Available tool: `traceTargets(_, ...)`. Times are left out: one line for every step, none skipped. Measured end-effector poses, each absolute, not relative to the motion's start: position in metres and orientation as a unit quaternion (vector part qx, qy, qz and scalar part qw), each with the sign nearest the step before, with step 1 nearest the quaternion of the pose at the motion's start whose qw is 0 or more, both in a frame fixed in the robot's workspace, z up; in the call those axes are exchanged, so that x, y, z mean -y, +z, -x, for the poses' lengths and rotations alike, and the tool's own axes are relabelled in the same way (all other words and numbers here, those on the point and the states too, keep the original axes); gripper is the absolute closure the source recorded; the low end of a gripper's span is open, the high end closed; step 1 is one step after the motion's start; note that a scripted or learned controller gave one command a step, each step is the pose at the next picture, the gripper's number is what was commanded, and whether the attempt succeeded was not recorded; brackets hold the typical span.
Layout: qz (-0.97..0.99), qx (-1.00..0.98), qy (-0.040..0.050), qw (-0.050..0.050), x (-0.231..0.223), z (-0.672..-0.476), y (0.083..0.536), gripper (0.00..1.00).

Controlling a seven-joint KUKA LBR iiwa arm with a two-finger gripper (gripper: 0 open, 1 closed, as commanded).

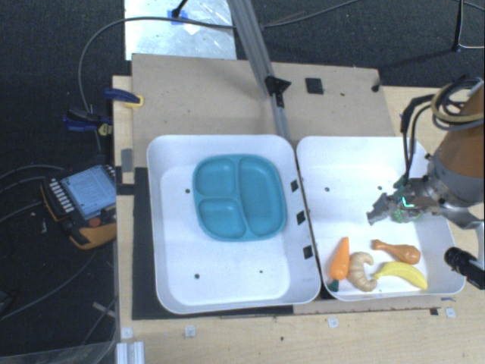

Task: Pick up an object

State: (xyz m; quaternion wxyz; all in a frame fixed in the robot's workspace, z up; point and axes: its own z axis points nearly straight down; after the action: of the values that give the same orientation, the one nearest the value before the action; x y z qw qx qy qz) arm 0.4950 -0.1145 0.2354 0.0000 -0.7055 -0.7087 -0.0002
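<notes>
- Gripper hovers over the right bin; finger state unclear, nothing seen held.
- Drumstick, banana, carrot, shrimp lie at the bin's 5 o'clock corner.
- Blue plate sits in the left bin.

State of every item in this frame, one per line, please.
Gripper: above the right bin, holding nothing visible.
Blue plate: flat in the left bin.
Carrot: lying in the right bin.
Drumstick: lying near the carrot.
Banana: lying by the bin's front wall.
Shrimp: lying between carrot and banana.
</notes>
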Motion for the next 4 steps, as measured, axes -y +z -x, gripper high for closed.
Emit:
traceTargets(0.705,0.709,-0.0007,-0.001,0.115,-0.495,0.236,0.00)
traceTargets(0.707,0.708,0.0011,0.002,0.115,-0.496,0.173,0.00)
traceTargets(0.707,0.707,0.0009,0.001,0.118,-0.497,0.111,0.00)
traceTargets(0.707,0.708,-0.0012,-0.001,0.119,-0.499,0.086,0.00)
